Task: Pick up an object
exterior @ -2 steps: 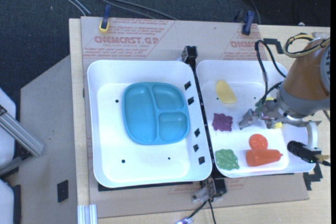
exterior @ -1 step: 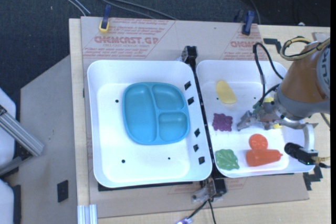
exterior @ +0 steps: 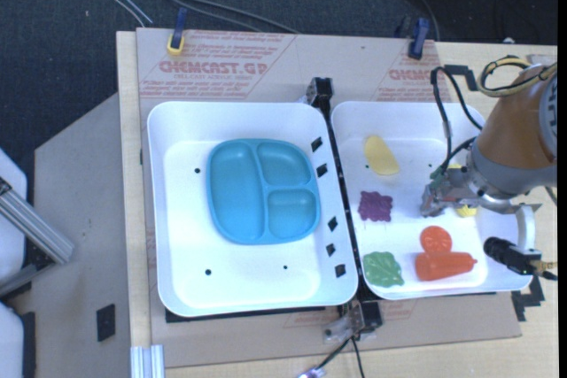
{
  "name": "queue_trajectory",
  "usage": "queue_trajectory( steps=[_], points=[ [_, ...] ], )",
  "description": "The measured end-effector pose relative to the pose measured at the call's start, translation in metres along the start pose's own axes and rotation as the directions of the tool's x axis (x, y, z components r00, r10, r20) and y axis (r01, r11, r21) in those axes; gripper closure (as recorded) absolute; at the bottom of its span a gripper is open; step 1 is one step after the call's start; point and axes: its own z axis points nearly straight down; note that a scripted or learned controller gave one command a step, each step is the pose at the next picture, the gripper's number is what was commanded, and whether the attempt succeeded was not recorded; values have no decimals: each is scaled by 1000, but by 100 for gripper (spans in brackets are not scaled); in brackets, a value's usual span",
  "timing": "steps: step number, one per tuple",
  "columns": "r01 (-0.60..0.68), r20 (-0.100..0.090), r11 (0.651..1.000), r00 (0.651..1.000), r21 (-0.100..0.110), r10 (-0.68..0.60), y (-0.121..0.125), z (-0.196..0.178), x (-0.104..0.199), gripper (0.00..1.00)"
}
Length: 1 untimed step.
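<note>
We note the arm reaching in over the right bin, its pincer low near the bin floor between the purple piece and a small yellow item partly tucked under the wrist. We cannot tell how the pincer is set or whether it has anything in it; the wrist hides that part. Candidate objects all lie in the right bin: a yellow piece toward the far wall, the purple piece at mid-bin, a green leafy piece by the near wall, and a red-orange pair just beside it. The left bin carries a blue divided tray. Risks as we judge them: the pincer sits in bare floor between objects, so a closure here may catch nothing; the soft, flat pieces may slip out; the black cable draped over the bin could snag on lift; the bin wall could block a sideways approach.
</note>
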Motion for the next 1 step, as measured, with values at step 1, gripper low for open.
queue_trajectory(
  steps=[1],
  points=[
    [2,3,1000,1000,-6,-2,9,-48,4,100]
  ],
)
